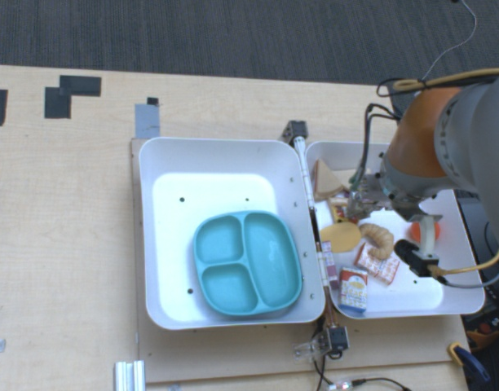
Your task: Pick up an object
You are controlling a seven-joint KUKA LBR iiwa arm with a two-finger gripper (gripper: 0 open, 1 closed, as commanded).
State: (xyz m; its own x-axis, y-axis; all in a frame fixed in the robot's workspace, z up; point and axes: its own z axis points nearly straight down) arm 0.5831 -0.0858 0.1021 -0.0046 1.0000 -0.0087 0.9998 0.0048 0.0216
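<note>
The jaws are tucked under the grey wrist of the gripper (365,195), hanging low over the far-left part of the right-hand shallow white bin (461,300), and I cannot tell how wide they are standing or whether anything is between them. So the pick is looking unfinished to me: nothing is showing lifted clear, and every item is sitting down in the bin.

Starting nearest the camera, a small red-and-white carton (353,290) is lying against the bin's front-left wall. Just behind it, a red-and-white printed packet (377,264) is resting flat, and a tan croissant-shaped pastry toy (378,238) is curling beside a flat yellow round piece (340,236). To the right, an orange-red and white small object (426,230) is sitting apart from the cluster. Farther back, a tan triangular wedge (325,179) is leaning in the far-left corner, close by the wrist, and is looking like the likeliest target.

Over in the left-hand shallow white bin (164,165), a turquoise three-compartment plastic plate (247,262) is lying flat, well apart from the arm. What is remaining, I judge: closing on one item and raising it.
</note>
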